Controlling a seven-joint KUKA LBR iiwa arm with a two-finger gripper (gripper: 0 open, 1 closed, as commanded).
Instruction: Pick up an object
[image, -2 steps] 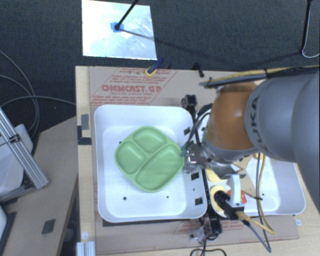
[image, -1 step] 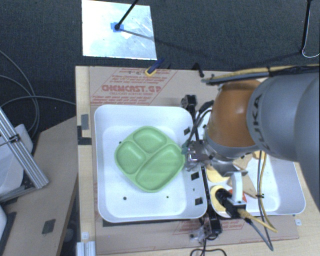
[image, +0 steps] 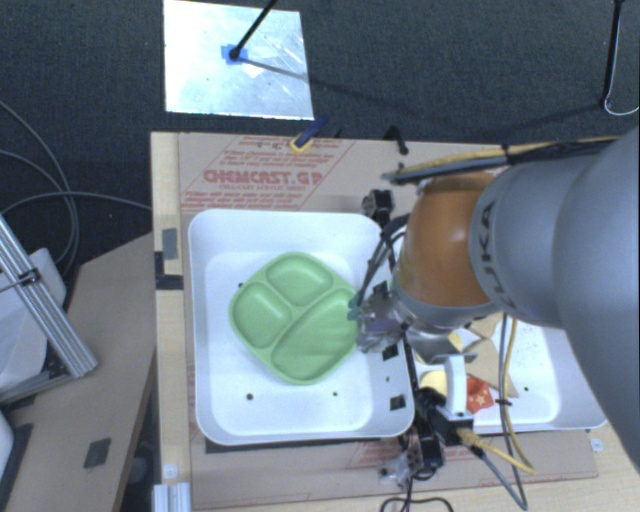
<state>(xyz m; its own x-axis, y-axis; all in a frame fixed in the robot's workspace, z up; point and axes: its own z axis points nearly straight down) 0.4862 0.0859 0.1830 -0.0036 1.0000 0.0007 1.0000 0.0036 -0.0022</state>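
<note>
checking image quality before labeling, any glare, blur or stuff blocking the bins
Camera view: sharp overall; the arm bulks large and slightly soft, covering most of the right bin; mild sheen on the green divided plate in the left bin; bright glare on the foil sheet up top.

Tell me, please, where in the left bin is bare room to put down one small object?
In the left bin, bare floor runs between the green divided plate and the left and near walls, plus the far left corner. It is crowded at the plate's right edge, where the gripper and arm hang.
</note>
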